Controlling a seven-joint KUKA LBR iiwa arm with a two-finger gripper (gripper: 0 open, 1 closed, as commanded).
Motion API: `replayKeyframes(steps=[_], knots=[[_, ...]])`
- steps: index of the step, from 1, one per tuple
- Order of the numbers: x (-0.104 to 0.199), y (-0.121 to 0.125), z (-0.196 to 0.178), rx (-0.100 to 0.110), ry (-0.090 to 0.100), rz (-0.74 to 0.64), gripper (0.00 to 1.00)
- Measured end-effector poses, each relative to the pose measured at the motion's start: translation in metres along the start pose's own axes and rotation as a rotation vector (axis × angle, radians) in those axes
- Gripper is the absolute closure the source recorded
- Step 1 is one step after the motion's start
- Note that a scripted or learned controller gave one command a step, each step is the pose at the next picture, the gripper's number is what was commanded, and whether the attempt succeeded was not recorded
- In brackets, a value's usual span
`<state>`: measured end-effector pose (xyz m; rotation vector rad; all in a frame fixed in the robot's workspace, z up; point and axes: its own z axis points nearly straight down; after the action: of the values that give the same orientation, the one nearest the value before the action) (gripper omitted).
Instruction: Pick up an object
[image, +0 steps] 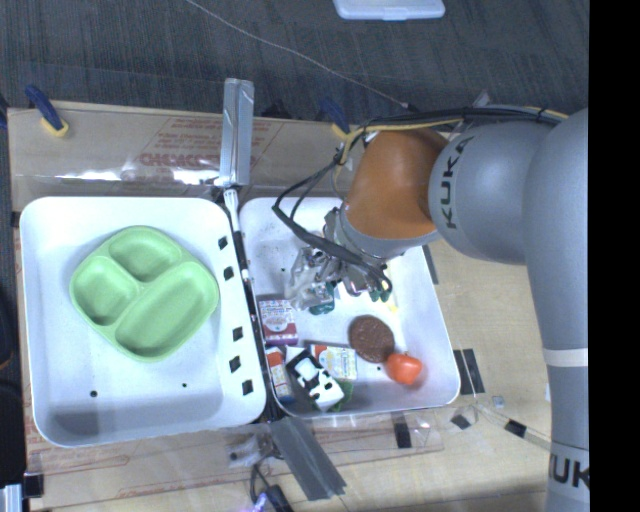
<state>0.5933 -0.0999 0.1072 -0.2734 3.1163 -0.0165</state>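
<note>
Several small objects lie in the right bin (440, 330), and all of them sit on the near side of the gripper (322, 290), which hangs low over the bin's middle-left area beneath the arm's orange band (395, 190). Closest are the brown round disc (371, 338), just near-right of the gripper, and the small dark-red packet (277, 318), just near-left of it against the divider. Farther toward the near wall lie the orange-red ball (404, 369) on the right and the black-and-white toy (318, 385) with a boxed item beside it. Whether the gripper is released or clenched I cannot tell; the wrist hardware and cables clutter that spot. The green divided plate (145, 290) rests alone in the left bin (50, 330), well apart. By my reading, the shortest move is a short shift nearward to the disc.
</note>
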Motion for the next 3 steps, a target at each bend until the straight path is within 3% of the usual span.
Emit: replayKeyframes(steps=[1,2,3], knots=[[0.0,0.002,0.001,-0.003,0.002,-0.002,0.0],[0.003,-0.042,0.015,-0.012,0.005,-0.504,0.0],[0.025,-0.003,0.015,-0.015,0.008,-0.441,0.0]])
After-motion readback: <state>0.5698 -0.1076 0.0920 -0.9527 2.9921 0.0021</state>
